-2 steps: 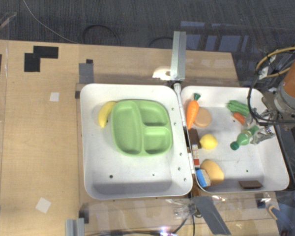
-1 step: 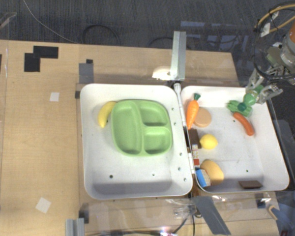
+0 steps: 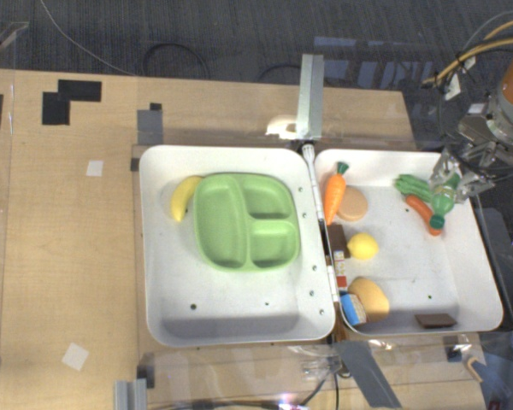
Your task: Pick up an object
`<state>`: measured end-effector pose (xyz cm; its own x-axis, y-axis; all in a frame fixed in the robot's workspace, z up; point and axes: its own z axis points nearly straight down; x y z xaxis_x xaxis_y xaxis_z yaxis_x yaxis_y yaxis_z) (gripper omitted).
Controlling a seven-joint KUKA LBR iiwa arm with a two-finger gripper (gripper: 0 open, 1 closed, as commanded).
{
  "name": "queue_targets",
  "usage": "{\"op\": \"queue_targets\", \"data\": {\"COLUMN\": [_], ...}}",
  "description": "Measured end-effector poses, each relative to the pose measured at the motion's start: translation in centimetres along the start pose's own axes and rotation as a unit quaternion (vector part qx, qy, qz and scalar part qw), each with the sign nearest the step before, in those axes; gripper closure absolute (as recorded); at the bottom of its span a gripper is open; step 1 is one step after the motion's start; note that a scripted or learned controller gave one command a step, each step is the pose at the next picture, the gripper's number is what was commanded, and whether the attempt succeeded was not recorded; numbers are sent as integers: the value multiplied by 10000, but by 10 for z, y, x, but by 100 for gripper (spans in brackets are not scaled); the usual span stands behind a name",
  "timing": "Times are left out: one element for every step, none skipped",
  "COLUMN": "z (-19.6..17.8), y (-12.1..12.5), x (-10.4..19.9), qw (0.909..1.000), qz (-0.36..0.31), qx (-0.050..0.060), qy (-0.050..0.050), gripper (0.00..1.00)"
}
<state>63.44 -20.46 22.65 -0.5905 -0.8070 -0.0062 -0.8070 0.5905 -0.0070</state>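
Note:
My gripper (image 3: pixel 452 181) hangs over the far right part of the right bin (image 3: pixel 462 272), close to its right wall. Just left of it lies a green leafy vegetable (image 3: pixel 414 184), and a red pepper (image 3: pixel 424 210) with a green tip lies below that. I see nothing clearly held. Further left in the same bin are an orange carrot (image 3: pixel 333 195), a tan round piece (image 3: pixel 353 204), a yellow lemon (image 3: pixel 362 247), a tan potato-like lump (image 3: pixel 371 295), a blue item (image 3: pixel 350 309) and a small brown block (image 3: pixel 434 320).
The left bin (image 3: pixel 167 297) holds a green divided plate (image 3: pixel 244 220) with a yellow banana (image 3: pixel 185 197) at its left edge. A metal divider rail (image 3: pixel 318 229) runs between the bins. Cables (image 3: pixel 474 49) hang above the arm at the upper right.

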Motion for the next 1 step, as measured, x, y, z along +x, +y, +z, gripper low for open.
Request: {"op": "queue_targets", "data": {"z": [14], "y": [-12], "x": [-46], "qw": [9983], "qz": [-583], "qx": [1], "qy": [-8], "gripper": [100]}}
